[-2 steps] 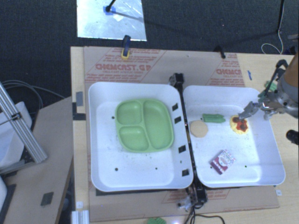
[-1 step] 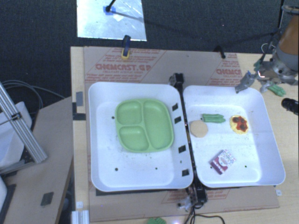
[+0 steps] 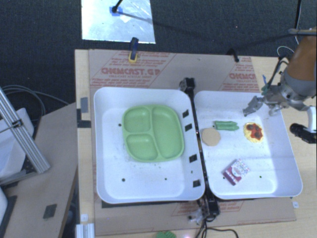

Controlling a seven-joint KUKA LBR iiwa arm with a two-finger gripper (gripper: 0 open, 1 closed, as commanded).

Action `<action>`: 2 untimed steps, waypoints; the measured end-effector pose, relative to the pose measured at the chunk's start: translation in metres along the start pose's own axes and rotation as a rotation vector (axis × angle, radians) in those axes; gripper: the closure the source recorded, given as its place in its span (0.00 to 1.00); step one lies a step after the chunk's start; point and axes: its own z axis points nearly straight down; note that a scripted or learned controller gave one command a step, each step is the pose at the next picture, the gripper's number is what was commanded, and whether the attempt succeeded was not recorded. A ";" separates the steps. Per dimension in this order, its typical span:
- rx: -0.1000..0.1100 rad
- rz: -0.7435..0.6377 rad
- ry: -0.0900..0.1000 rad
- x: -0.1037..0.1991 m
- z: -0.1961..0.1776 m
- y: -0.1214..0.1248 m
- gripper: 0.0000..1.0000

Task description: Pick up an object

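Observation:
In the right bin [image 3: 277,182] lie a green bean-shaped piece [image 3: 226,126], a round tan cookie [image 3: 211,137], a yellow and red pizza-like piece [image 3: 253,132] and a small red and white packet [image 3: 236,171]. My gripper [image 3: 262,107] hovers over the bin's far right part, above and just right of the pizza piece. Its two fingers are spread apart with nothing between them. The arm comes in from the right edge.
The left bin [image 3: 106,182] holds a green divided plate [image 3: 151,133]. A black divider with clips [image 3: 194,133] runs between the bins. Cardboard lies under both bins, and a metal frame [image 3: 20,138] stands at the left.

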 end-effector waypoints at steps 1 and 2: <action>0.002 0.002 0.001 0.000 0.032 -0.057 0.00; -0.010 -0.006 -0.002 0.001 0.046 0.012 0.00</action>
